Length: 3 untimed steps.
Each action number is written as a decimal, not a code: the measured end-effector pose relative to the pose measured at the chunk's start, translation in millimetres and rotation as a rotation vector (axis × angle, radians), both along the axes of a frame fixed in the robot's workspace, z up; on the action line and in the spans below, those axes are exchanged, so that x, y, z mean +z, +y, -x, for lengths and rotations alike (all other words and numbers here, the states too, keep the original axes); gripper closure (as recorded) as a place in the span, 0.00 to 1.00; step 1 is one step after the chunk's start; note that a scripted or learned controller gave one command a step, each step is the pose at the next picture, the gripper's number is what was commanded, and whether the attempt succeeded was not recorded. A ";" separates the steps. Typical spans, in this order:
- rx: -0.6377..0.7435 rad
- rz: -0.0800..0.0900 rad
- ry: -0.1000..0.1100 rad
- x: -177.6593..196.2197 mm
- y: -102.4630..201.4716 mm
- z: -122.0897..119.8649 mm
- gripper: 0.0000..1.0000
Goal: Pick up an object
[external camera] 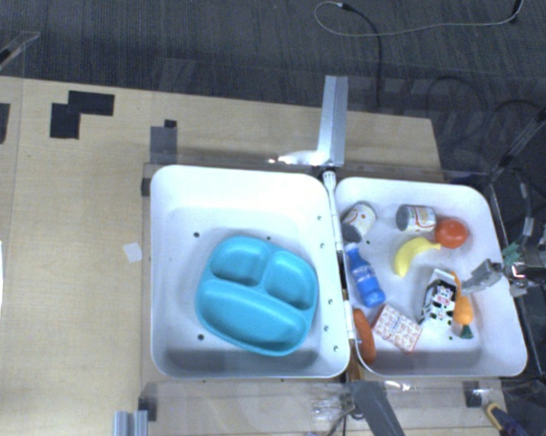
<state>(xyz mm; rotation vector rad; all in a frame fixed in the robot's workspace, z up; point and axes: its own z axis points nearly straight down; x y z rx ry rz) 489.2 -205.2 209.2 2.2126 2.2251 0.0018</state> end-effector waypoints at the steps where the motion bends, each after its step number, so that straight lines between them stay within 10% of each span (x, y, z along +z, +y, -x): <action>1: 0.176 0.003 -0.004 22.9 -1.0 0.3 0.00; 2: 0.174 0.005 -0.014 -118.9 38.0 -48.5 0.00; 3: 0.178 0.004 -0.019 -107.3 40.2 -51.0 1.00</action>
